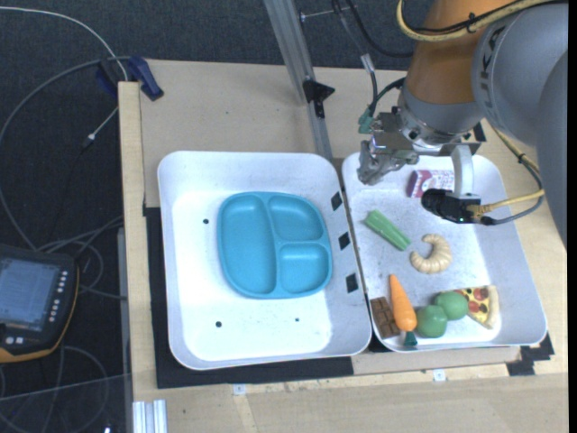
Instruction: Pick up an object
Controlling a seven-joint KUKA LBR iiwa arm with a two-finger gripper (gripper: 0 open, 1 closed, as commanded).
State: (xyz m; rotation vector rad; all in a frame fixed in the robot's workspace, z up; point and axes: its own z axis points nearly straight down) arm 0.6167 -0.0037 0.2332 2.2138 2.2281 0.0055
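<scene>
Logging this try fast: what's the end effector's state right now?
End effector: above the right bin's far left corner; open or shut cannot be told; nothing visibly held.

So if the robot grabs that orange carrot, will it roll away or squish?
The carrot looks like a hard plastic toy, so it probably won't squish. It is round and tapered, so a push would likely roll it in a curve. It lies against the chocolate bar and near the green fruit, which may stop it.
</scene>
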